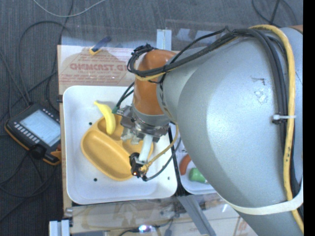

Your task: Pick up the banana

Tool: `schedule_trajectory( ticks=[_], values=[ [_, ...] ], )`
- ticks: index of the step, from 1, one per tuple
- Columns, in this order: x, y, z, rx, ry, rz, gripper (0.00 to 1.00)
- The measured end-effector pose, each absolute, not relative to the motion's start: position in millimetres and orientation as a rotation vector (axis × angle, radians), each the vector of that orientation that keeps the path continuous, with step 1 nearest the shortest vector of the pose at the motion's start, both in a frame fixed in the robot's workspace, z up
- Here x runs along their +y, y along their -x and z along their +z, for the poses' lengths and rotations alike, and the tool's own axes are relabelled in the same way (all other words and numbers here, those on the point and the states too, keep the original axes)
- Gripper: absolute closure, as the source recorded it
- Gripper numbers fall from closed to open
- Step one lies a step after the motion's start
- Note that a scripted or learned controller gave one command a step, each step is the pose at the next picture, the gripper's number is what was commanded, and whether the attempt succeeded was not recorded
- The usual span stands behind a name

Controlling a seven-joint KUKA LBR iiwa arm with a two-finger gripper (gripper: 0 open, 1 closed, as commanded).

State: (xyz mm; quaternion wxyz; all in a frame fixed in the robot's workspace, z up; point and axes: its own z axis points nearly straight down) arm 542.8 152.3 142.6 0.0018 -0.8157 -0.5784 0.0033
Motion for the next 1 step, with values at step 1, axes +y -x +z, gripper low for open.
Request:
schedule_trajectory(
  ticks=[1],
  values=[
    [151.5,-519.7,133.2,-1.946,2.464,0.011,1.0]
  ],
)
